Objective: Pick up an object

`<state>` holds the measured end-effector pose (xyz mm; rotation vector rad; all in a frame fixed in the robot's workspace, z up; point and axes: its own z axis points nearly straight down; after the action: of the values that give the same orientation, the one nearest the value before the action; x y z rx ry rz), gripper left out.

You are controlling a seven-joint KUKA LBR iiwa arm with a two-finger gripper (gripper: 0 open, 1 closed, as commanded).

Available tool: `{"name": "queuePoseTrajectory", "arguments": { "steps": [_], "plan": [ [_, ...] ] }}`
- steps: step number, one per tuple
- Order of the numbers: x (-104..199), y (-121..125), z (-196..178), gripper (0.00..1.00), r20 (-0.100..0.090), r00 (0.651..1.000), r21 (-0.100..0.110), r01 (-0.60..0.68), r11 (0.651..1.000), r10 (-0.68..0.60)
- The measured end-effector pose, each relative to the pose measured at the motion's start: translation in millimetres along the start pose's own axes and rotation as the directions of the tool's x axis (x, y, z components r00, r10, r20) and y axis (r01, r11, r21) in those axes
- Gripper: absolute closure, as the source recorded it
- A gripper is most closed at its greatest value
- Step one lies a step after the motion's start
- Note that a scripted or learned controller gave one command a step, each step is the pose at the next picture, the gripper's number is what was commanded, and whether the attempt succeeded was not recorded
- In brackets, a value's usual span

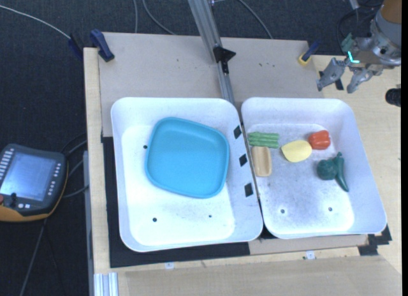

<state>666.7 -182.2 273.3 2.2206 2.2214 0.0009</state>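
Toys in right bin point(366, 180): green point(264, 139), tan point(261, 161), yellow point(296, 151), red point(320, 139), teal point(333, 170). Left bin point(127, 161): blue plate point(187, 157). Gripper point(344, 79) beyond bins, jaws wide, holding nothing.

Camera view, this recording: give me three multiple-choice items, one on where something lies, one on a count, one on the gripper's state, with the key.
1. Where does the square light-blue plastic plate lie?
A. In the left white bin
B. In the right white bin
C. On the bare bench

2. How many small toy items lie in the right white bin?
A. Two
B. Five
C. Eight

3. What is the two-finger gripper doing?
A. Clamped on the plate
B. Open, above the bench beyond the right bin's far rim, holding nothing
C. Pressed into the left bin

Key: 1 A, the plate sits inside the left bin's walls. 2 B, there is a green ridged piece, a tan stick, a yellow oval, a red-orange piece and a dark green piece. 3 B, its fingers stand apart with nothing between them.
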Motion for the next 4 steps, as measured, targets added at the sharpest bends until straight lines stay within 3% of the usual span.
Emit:
{"name": "queuePoseTrajectory", "arguments": {
  "steps": [1,4],
  "plan": [
    [0.0,0.0,0.1,0.0,0.0,1.0,0.0,0.0,1.0,0.0],
    [-5.2,-4.9,146.9,0.0,-0.001,1.0,0.004,0.0,1.0,0.0]
  ]
}}
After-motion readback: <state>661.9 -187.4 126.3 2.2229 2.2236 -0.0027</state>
